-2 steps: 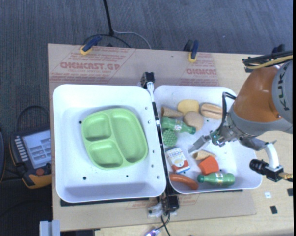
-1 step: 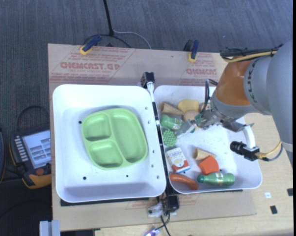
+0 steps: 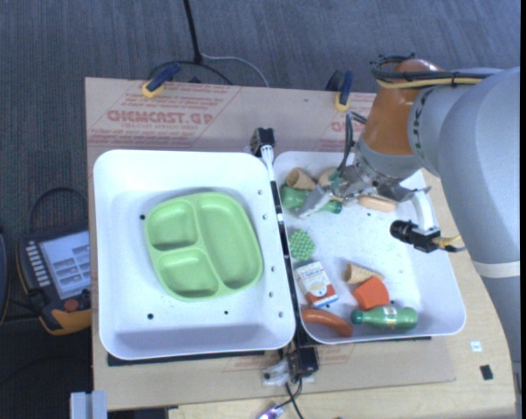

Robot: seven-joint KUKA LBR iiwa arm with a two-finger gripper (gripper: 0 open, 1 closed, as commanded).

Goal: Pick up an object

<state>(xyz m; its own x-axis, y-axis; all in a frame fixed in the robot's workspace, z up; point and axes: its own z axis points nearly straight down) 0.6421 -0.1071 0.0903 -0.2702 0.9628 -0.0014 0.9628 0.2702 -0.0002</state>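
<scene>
Lying beside tool [image 3: 319, 201]: green toy [image 3: 292, 197]

We are looking at a robotics lab: teach pendant [image 3: 60, 273] lying on grey carpet [image 3: 36, 51] (cables trailing), clamped worktop [image 3: 105, 103].

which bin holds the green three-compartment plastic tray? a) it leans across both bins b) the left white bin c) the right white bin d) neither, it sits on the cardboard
b: the green three-compartment plastic tray lies flat on the floor of the left white bin, while the right white bin holds the small toy food items, such as the green bottle and the orange block.
</scene>
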